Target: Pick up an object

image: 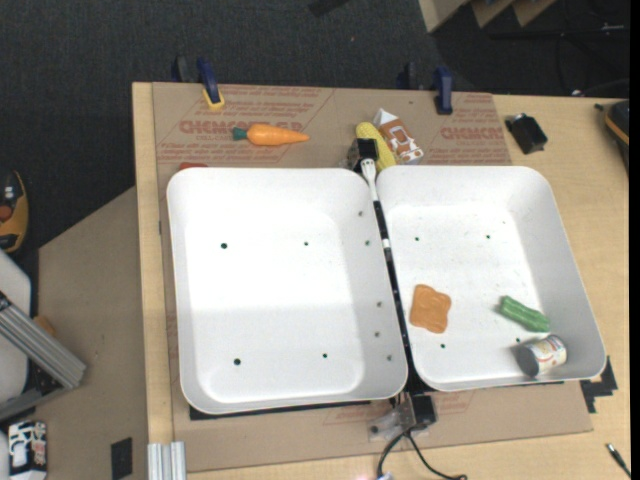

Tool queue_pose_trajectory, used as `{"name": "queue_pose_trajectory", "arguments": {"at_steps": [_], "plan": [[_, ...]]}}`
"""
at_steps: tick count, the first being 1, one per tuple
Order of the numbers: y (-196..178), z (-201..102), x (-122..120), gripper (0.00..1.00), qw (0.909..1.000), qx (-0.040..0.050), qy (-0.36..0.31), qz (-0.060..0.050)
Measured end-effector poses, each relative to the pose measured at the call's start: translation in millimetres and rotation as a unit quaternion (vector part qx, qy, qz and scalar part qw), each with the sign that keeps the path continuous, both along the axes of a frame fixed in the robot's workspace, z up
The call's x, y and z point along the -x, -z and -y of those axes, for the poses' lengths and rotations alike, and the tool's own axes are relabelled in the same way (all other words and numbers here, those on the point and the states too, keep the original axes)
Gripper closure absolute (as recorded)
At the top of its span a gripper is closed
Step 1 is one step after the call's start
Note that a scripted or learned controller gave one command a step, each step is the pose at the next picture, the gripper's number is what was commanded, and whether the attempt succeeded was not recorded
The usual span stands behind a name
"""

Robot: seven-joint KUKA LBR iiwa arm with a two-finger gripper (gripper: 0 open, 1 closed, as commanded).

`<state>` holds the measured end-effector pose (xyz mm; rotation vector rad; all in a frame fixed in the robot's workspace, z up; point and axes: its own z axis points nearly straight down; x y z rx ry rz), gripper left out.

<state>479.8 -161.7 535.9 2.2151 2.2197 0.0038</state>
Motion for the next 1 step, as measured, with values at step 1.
{"name": "queue_pose_trajectory", "arguments": {"at_steps": [1], "plan": [[0.7,66.1,1.0,1.0,1.0,0.0014,0.004,-0.001]]}}
